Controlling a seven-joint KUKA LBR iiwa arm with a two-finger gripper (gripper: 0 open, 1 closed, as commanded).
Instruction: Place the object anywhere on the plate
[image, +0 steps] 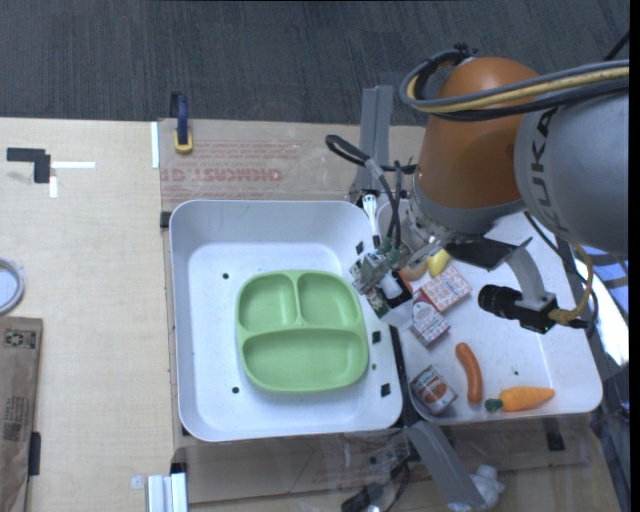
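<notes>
A light green plate (300, 332) with three compartments lies in the middle of the left white bin (200, 300). My gripper (376, 277) hangs below the grey and orange arm, over the wall between the two bins and just right of the plate's upper right corner. Small dark and pale parts crowd its tip, and I cannot make out any object in it. In the right bin (560, 350) lie a yellow item (438, 262), a red and white box (444, 289), a small carton (428, 323), a sausage (469, 372), a carrot (522, 398) and a can (432, 390).
The arm's bulk covers the upper part of the right bin. A black fitting (512, 304) juts out over that bin. Outside the bins, a blue and yellow clamp (180, 125) sits at the bench's back edge and a tape roll (6, 286) at the far left.
</notes>
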